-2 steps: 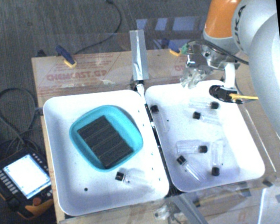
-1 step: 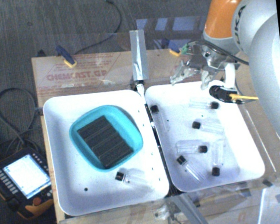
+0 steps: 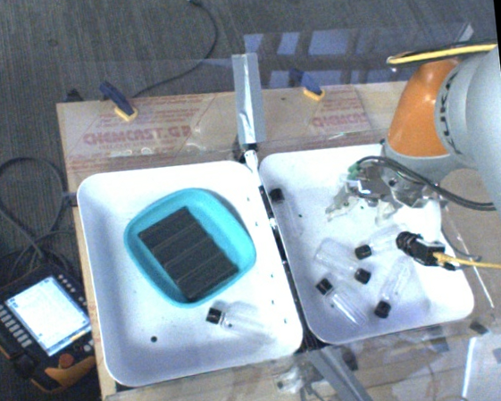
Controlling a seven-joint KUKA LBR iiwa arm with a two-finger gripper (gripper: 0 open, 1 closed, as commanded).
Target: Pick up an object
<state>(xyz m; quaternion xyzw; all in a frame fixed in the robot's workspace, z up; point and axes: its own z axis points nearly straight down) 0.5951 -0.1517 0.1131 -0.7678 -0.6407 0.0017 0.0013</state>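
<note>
We are reading faded red lettering on the brown board (image 3: 153, 130) lying behind the bins; the left print seems to be spelling "CHEMCAST", and the right print is too faint for us to make out. Two clamps with blue and yellow grips are pinching that board's far edge at (image 3: 115, 95) and (image 3: 310, 89).

The left bin (image 3: 114, 345), smooth white plastic with rounded corners, is holding a glossy turquoise dish (image 3: 142, 230) with a soft squarish outline. A dark ribbed slab (image 3: 187, 252) is lying inside it at a slant. Near the front of that bin a clear vial with a black cap (image 3: 230, 316) is resting on its side.

The right bin (image 3: 297, 176) is carrying a scatter of clear plastic vials (image 3: 343, 303) with small black caps, lying at different angles, some close together.

The hand (image 3: 371, 192) is hovering over the far part of the right bin, a metal tangle with cables; we cannot tell whether it is clenched or released. Above it the arm (image 3: 421, 122) is showing its shiny orange band and grey shell.

On the floor to the left of the worktop a handheld control unit (image 3: 39, 318) is glowing with a pale screen, its text too small for us to read.
</note>
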